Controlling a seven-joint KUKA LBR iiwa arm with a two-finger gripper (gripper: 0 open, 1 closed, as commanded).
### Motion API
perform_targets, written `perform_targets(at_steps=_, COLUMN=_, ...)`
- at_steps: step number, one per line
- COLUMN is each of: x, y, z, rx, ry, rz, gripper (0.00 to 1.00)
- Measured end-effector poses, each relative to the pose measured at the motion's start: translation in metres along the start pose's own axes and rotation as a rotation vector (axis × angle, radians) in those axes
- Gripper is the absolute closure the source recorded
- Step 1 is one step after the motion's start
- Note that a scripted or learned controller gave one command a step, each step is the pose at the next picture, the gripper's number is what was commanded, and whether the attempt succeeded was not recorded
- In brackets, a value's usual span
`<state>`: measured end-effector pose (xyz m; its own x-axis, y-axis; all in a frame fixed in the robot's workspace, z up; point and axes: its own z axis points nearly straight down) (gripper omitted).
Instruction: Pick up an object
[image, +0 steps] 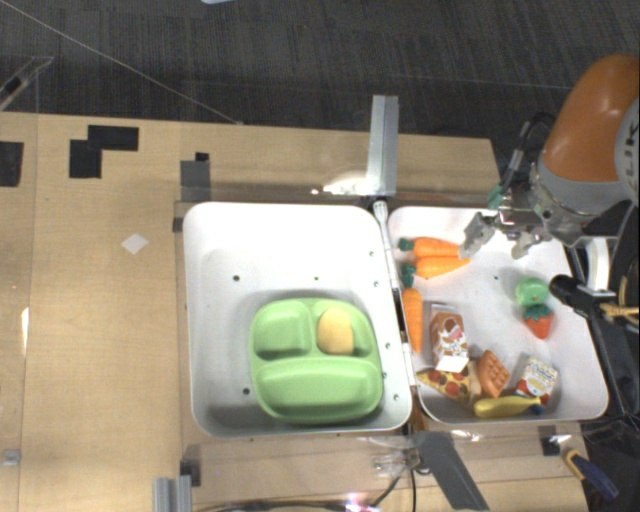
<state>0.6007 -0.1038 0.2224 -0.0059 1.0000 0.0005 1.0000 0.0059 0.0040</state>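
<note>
Fingers of the gripper hang spread apart with nothing between them, we see, above the far side of the right bin. Two toy carrots lie just left of it, a strawberry to its near right. We note the left bin holds a green divided plate carrying a yellow lemon.

Two orange carrots lying flat, right bin's far-left corner
</note>
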Motion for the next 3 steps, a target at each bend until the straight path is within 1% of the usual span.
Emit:
perform_targets(at_steps=1, x=-0.006, y=-0.025, z=0.092, rx=0.000, ry=-0.001, rz=-0.160, gripper=0.00)
perform_targets(at_steps=2, x=-0.074, y=0.035, z=-0.002, rx=-0.004, ry=-0.003, rz=-0.401, gripper=0.00)
perform_targets(at_steps=3, x=-0.048, y=-0.020, z=0.102, rx=-0.001, ry=-0.001, rz=-0.433, gripper=0.00)
